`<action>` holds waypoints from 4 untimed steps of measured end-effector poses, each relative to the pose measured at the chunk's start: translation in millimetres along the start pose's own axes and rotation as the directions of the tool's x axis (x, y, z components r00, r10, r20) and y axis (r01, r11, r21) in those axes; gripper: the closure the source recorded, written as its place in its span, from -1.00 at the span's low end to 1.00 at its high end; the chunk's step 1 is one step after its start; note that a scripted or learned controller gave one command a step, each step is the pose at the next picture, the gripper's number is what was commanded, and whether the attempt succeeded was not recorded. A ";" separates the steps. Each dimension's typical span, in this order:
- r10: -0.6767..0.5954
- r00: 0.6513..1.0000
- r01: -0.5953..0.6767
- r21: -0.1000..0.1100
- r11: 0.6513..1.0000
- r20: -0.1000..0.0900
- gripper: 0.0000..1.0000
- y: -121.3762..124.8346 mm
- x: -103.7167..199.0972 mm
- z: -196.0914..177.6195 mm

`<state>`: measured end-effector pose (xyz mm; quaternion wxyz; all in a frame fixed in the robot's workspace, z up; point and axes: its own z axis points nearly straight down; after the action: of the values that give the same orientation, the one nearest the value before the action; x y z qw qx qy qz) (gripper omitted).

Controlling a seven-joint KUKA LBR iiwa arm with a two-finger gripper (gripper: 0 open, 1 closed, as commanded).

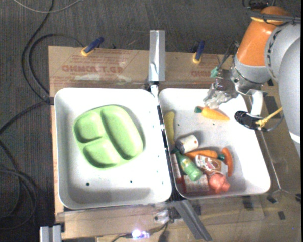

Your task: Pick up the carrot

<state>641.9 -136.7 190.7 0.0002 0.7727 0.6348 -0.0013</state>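
I see the green plate (108, 135) in the left bin (65, 185). In the right bin (252, 180), the carrot (215, 114) lies near the back, just under the gripper (215, 98); its grip I cannot tell.

We see the arm (288, 59) cut off by the right edge. The tool (218, 99) above the carrot (215, 114) is too small and blurred for us to tell its finger state. In the right bin (252, 140), piled items overlap; the packet (208, 164) partly covers another carrot (204, 154).
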 end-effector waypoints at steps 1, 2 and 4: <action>0.000 1.000 0.000 0.001 1.000 0.001 -1.00 -0.1 -0.3 0.2; -0.082 0.997 0.082 -0.001 0.997 0.002 -1.00 7.2 -39.2 96.4; -0.125 0.992 0.125 0.042 0.991 -0.001 1.00 27.9 -41.6 97.9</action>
<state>661.0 -183.1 92.9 -0.0158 0.7312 0.6819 -0.0154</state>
